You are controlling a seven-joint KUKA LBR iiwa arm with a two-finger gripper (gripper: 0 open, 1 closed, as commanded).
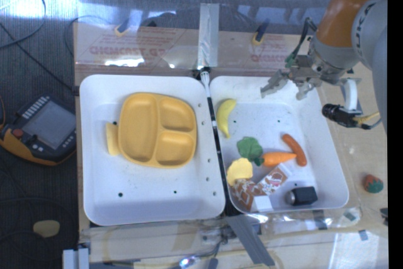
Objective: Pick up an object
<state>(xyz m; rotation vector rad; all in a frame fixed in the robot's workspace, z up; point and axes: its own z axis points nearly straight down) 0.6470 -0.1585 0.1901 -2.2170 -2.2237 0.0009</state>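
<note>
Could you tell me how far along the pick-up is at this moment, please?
Nothing looks picked yet. The gripper is open over the far edge of the right bin with nothing between its fingers. The banana, broccoli, carrot and sausage all lie in that bin. Choosing one, descending, closing and lifting all remain.

Red print on the cardboard (126,50) seems unreadable.

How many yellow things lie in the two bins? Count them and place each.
4: sectioned tray in the left bin, a flat piece under its left edge, banana at the right bin's left wall, a lumpy piece below the broccoli.
</note>
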